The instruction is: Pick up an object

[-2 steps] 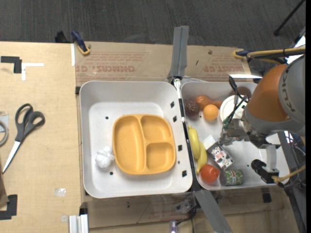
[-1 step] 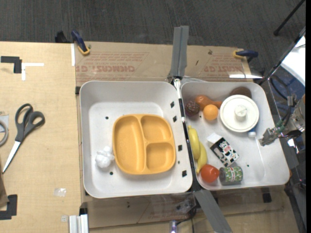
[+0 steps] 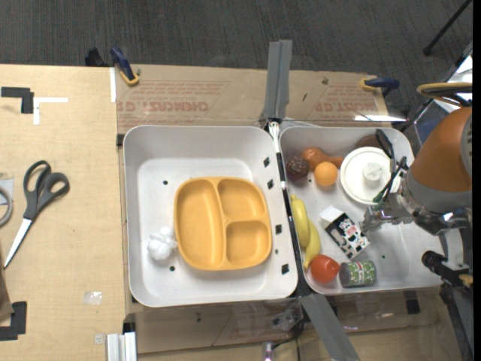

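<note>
Camera view: claw (image 3: 373,218) low in right bin (image 3: 398,273), just beside the small patterned box (image 3: 344,230). Cannot tell whether spread or pressed together. Nothing lifted yet; grasp and raise remain.

One camera, fixed high above the bench (image 3: 60,277), looks down at a slant on both bins: left bin (image 3: 143,201) near centre, right bin (image 3: 398,262) toward 3 o'clock, dark floor (image 3: 188,13) at 12 o'clock.
</note>
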Controlling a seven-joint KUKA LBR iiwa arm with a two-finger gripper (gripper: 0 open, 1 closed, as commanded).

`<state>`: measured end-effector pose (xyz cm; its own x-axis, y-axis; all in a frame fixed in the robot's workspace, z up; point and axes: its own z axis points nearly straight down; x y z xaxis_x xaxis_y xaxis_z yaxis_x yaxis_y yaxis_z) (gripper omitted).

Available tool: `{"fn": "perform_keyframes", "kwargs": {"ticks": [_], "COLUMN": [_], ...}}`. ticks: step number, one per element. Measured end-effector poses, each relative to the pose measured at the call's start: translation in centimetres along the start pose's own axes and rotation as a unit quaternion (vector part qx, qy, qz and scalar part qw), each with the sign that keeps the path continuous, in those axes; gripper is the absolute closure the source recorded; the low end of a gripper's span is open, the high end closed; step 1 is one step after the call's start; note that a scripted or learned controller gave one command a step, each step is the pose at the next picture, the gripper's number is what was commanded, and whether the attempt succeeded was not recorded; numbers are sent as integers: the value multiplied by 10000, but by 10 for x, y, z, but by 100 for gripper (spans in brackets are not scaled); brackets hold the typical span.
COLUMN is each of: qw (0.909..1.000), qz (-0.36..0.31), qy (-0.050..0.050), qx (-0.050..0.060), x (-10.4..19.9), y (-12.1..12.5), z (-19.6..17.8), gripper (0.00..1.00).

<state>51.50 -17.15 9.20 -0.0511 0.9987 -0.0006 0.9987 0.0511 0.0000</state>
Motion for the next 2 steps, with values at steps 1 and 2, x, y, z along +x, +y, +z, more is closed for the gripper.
{"fn": "perform_keyframes", "kwargs": {"ticks": [1,2], "qw": [9936,9936], "qz": [1127,1127], "qy": [-9,-7], "qx": [5,12], "x": [2,2], "y": [50,50], "z": [-118,-117], "gripper": [100,0]}}
